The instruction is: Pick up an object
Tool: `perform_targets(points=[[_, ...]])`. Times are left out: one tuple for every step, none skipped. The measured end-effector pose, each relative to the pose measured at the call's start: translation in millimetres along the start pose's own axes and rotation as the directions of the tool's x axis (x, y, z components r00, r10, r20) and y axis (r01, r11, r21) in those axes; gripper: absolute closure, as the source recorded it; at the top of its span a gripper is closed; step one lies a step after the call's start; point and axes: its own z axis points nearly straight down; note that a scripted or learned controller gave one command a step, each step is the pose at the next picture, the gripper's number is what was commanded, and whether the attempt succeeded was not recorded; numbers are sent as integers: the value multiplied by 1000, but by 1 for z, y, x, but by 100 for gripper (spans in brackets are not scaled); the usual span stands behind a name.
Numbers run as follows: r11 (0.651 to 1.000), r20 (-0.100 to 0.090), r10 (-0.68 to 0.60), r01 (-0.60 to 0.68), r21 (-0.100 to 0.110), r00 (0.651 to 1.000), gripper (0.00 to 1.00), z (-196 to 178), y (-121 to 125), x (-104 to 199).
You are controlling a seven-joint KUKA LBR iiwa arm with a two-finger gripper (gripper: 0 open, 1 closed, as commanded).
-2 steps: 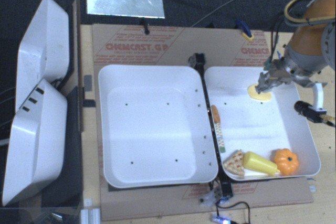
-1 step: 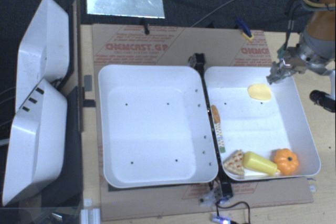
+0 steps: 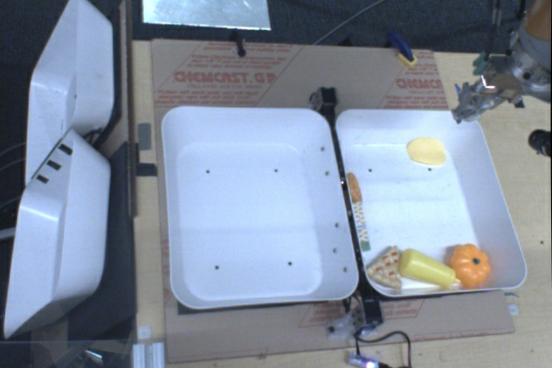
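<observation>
Camera view showed me the gripper (image 3: 473, 103) hanging just beyond the far right corner of the right bin (image 3: 492, 177), the arm cut off by the frame edge. It was small and blurred, so I could not tell its state. Inside that bin I saw a pale yellow disc (image 3: 426, 152) at the far side, and along the near wall a pizza slice (image 3: 385, 267), a yellow piece (image 3: 426, 268) and an orange pumpkin (image 3: 470, 265). The left bin (image 3: 185, 185) sat beside it.
</observation>
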Motion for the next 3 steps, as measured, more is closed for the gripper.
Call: perform_targets(points=[[1000, -2, -4, 4, 6, 1000, 100, 17, -4, 52], [1000, -2, -4, 4, 6, 1000, 100, 31, -18, 104], [1000, -2, -5, 5, 6, 1000, 100, 42, -30, 161]])
